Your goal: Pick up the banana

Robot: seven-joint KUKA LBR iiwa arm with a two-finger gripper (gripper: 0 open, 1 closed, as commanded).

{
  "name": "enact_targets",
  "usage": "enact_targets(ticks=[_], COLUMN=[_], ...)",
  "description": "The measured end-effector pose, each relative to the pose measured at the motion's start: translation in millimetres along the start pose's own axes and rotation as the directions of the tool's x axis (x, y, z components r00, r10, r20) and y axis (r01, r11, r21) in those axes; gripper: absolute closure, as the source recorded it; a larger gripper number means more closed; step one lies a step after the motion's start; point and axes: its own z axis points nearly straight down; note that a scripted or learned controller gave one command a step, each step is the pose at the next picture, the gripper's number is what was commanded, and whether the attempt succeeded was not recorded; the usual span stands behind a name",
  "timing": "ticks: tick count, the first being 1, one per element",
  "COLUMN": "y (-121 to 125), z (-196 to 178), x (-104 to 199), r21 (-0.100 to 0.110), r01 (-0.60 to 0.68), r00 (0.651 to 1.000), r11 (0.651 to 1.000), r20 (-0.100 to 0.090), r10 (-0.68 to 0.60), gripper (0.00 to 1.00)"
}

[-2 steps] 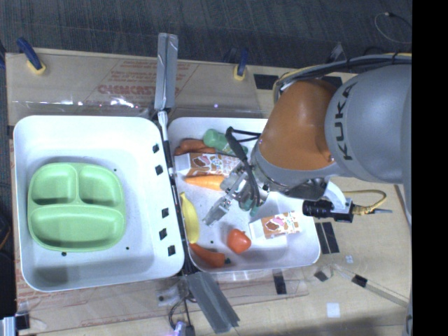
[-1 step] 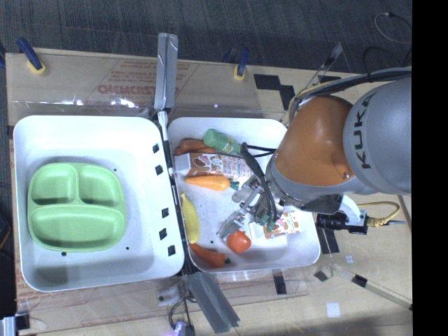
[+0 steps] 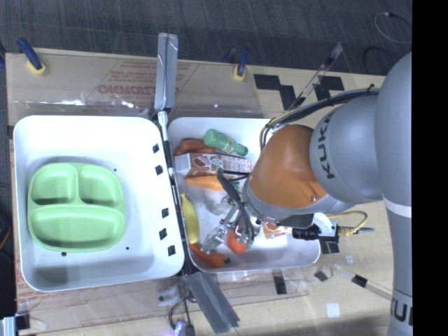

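**Claw deep in clutter, banana off to its side**

The yellow curved banana [image 3: 188, 219] lies along the left wall of the right-hand shallow white bin [image 3: 302, 260], close to the divider betw. the two bins. The metal two-finger claw [image 3: 225, 231] sits low in the same bin, just right of the banana, w/ its tips in among the lower clutter. How far it is parted: can't tell, linkage and toys overlap too much. Nothing is visibly betw. its tips.

Risks, as judged from here:
- Claw looks nearer the small red-orange round toy [image 3: 238, 242] and the long reddish-orange toy [image 3: 207, 257] than the banana; a close now likely catches the wrong item or nothing.
- Banana hugs the bin wall, so one tip may have no room on that side and could ride up the wall or push the fruit away.
- Crinkly clear wrap around the claw could snag.

Also around: green bottle-shaped toy [image 3: 226, 143] and printed snack packet [image 3: 213, 164] at the bin's far end, clear of the banana. Left bin [image 3: 91, 128] holds a light-green divided plastic tray [image 3: 75, 205], well apart. The orange-banded wrist [image 3: 283, 170] hides much of the right bin's middle, so items under it are unknown. Desk [image 3: 84, 75] behind carries blue clips.
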Motion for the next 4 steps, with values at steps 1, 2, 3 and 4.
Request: enact_targets(ticks=[1, 2, 3, 4], y=[6, 6, 8, 8], z=[3, 3, -7, -7], x=[-72, -72, -73, -73], r21=[0.003, 0.003, 0.002, 0.002], r01=[0.039, 0.039, 0.043, 0.043], r00=[0.999, 0.999, 0.999, 0.999], r11=[0.999, 0.999, 0.999, 0.999], r20=[-0.011, -0.011, -0.010, -0.010], r10=[-0.039, -0.039, -0.043, -0.043], gripper=[0.00, 0.00, 1.00, 0.00])
